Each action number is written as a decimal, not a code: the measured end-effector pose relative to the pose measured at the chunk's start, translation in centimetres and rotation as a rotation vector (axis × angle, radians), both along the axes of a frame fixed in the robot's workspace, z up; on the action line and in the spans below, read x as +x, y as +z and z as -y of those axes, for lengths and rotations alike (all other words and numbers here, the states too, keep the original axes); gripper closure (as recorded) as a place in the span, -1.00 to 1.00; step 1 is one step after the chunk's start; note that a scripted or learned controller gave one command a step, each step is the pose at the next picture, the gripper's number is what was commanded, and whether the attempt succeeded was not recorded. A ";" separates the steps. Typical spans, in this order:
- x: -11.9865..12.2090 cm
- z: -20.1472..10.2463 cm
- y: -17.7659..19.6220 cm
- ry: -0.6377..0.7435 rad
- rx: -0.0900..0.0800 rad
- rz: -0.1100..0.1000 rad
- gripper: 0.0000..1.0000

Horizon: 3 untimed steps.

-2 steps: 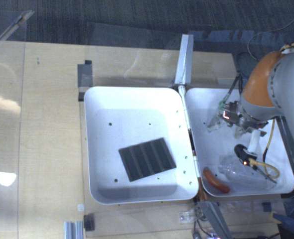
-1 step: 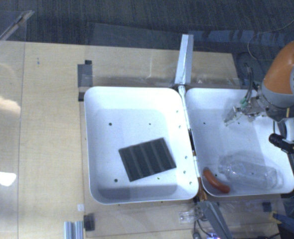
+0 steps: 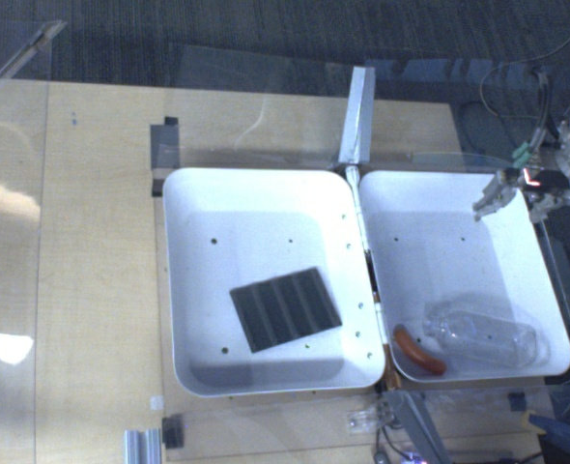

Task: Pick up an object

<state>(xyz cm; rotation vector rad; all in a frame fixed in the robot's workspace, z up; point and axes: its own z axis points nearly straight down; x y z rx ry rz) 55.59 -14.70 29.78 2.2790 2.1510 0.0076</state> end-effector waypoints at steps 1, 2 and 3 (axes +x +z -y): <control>0.2 -0.1 1.1 0.008 -0.003 0.006 1.00; 0.9 -3.9 -12.3 -0.218 0.004 -0.007 1.00; 0.9 -3.8 -12.3 -0.218 0.004 -0.007 -1.00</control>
